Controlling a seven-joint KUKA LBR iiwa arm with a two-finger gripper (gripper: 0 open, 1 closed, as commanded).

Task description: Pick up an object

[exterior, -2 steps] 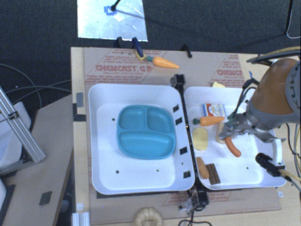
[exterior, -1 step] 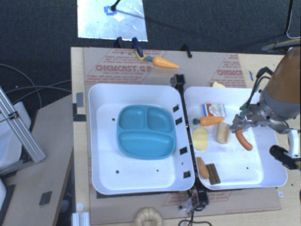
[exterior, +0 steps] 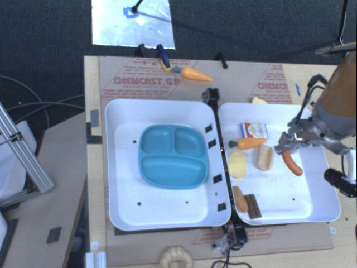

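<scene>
The tool [exterior: 290, 143] hangs over the right bin [exterior: 312, 208], at its far right part, and I cannot tell if it is open or closed. Just below the tool lies a smooth orange-red sausage [exterior: 293, 163], long and round at the ends; it seems to touch the tool, but a grip is not visible. Left of the sausage lies a pale bread-like roll [exterior: 265, 157], then a yellow oval piece [exterior: 238, 164]. Above the roll are a glossy carrot [exterior: 250, 143] and a small printed box [exterior: 254, 130]. The left bin [exterior: 120, 166] holds a blue plastic plate [exterior: 172, 156] with three compartments. Another carrot [exterior: 192, 74] lies on the cardboard behind both bins.
</scene>
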